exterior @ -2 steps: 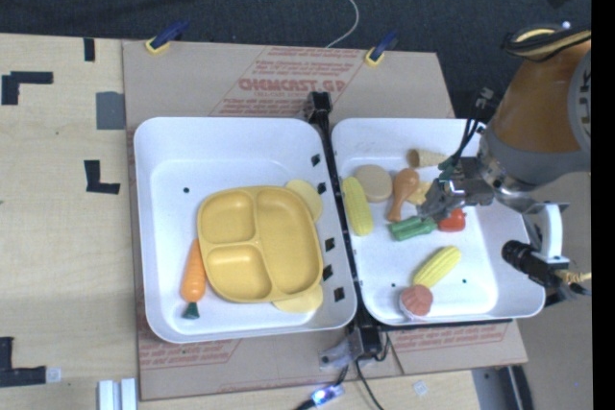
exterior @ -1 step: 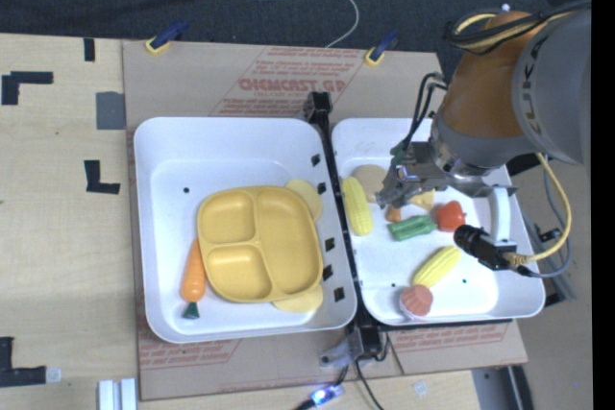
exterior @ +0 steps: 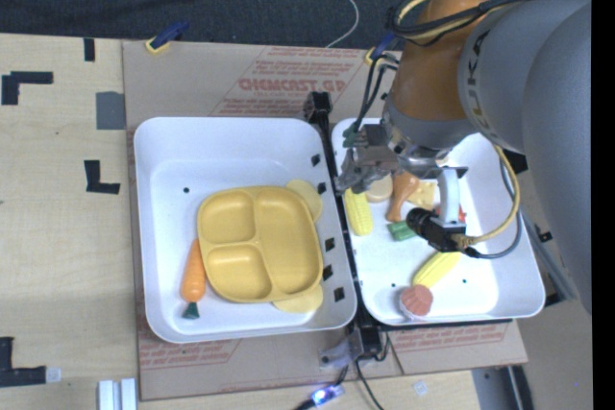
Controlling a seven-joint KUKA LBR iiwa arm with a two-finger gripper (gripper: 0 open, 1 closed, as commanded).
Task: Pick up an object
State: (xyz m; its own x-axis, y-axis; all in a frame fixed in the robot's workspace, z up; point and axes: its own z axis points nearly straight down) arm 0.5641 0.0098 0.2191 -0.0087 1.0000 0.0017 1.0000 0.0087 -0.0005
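Reaching in from the right, the grey arm with the orange band point(exterior: 437, 62) has its dark metal gripper point(exterior: 363, 170) low over the upper left corner of the right white plastic bin point(exterior: 514, 288), just above the small yellow toy corn cob point(exterior: 358, 212) that lies lengthways against the bin's left wall. Whether the gripper is spread or closed cannot be made out from this slanted view, and nothing is plainly seen held in it.

The corn cob looks the nearest candidate. It appears to be a hollow moulded plastic toy: light, stiff, and not fragile, but smooth and rounded, so it could roll or squirt out of a pinch. Taking it across its narrow width near the middle seems soundest; the wall beside it leaves little room on that side.

Other pieces share the bin: a pale orange toy piece point(exterior: 404, 192) just beside the gripper, a small green piece point(exterior: 400, 229), a second yellow toy corn cob point(exterior: 438, 268) lower down, and a round reddish toy piece point(exterior: 417, 301) near the front wall. A black cable with a yellow hose point(exterior: 480, 245) hangs across this clutter and might snag.

In the left white plastic bin point(exterior: 154, 149) lie a yellow divided plastic plate point(exterior: 259, 240), with pale yellow discs point(exterior: 306, 197) peeking from under it, and an orange toy carrot point(exterior: 194, 276) touching its left edge, all well apart from the gripper.
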